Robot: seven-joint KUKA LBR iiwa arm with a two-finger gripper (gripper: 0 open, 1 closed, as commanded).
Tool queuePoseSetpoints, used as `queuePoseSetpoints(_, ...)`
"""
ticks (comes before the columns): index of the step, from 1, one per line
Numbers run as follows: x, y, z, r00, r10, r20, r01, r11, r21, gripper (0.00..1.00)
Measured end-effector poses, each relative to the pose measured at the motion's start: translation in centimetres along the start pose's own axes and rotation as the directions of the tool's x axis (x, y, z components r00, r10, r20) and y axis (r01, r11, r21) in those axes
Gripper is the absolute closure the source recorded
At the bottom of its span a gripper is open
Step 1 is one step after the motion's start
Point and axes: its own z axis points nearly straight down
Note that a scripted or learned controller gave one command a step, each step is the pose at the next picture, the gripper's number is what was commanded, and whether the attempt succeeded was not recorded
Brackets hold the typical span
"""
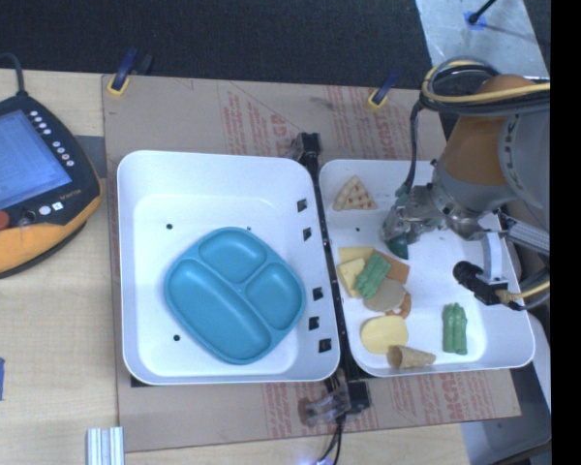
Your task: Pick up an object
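1. Arm comes in from the right side, grey with an orange band, wrist over the upper part of the right bin.
2. Gripper is low inside the right bin, near its upper middle, just right of the triangle cracker piece. Can't tell how it is set; nothing visibly clamped in it.
3. A small dark green bit sits right at the gripper tip; contact unclear.
4. Pile near the right bin's left wall: yellow cheese-like block, green ridged piece lying tilted across it, tan round slice touching below, with a brown/orange edge beside it.
5. Yellow round piece near the bottom edge of the right bin, cone-shaped tan piece just below it, by the bottom rim.
6. Green stalk-like item alone in the lower right part of the right bin, well apart from the pile.
7. Left bin holds a blue divided plate, three compartments, lying flat and centre-low.
8. Both bins sit side by side on a cardboard sheet on the bench.
9. Teach pendant with screen lies at the bench's left edge, outside the bins.
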Motion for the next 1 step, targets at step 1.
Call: queuePoseSetpoints(1, 8.54, -3.1, -9.34, 1.0, -0.005, -0.003, 0.005, 1.0, -0.004, 1.0)
